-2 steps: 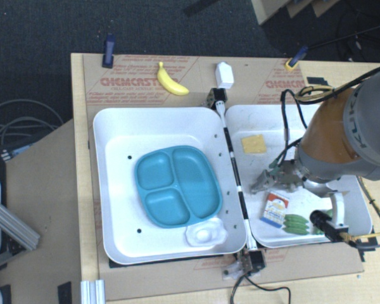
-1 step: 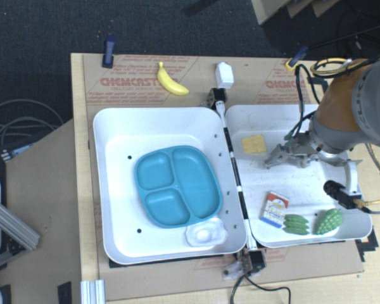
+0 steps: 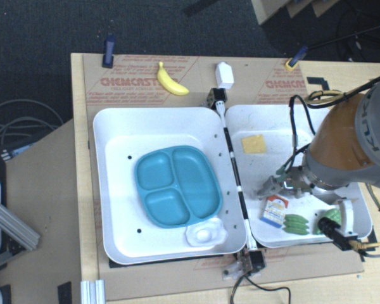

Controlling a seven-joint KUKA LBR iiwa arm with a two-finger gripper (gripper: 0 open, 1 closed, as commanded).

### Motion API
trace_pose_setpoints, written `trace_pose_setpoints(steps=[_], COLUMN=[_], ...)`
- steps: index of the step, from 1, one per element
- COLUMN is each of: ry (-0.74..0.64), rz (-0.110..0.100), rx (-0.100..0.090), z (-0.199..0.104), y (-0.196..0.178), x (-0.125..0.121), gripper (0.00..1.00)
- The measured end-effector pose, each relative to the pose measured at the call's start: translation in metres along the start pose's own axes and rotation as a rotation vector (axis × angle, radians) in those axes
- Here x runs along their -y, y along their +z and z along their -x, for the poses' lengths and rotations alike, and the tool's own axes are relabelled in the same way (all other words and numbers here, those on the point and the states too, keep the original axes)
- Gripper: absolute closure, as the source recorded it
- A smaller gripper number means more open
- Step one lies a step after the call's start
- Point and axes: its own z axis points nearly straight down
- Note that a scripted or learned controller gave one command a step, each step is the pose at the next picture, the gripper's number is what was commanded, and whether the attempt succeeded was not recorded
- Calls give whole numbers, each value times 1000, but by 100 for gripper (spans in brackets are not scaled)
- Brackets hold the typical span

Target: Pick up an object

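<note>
The gripper [image 3: 280, 183] is seen low in the right bin [image 3: 361, 230], fingers spread, nothing held. A small carton [image 3: 274, 210] lies just below it, a likely target; a green pod [image 3: 296, 223] is beside that, lower right of frame.

Counts on the bench

Two white bins: left bin [image 3: 114, 170], right bin [image 3: 266, 120]. One blue divided plate [image 3: 176, 185], one banana [image 3: 170, 82], one yellow square [image 3: 253, 144], one small carton [image 3: 274, 211], one green pod [image 3: 296, 224].
</note>
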Motion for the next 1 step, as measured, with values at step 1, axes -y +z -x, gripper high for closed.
trace_pose_setpoints(steps=[1], ry=[0], rz=[-2], rx=[-2], z=[-13], y=[10], x=[-3], gripper=[0])
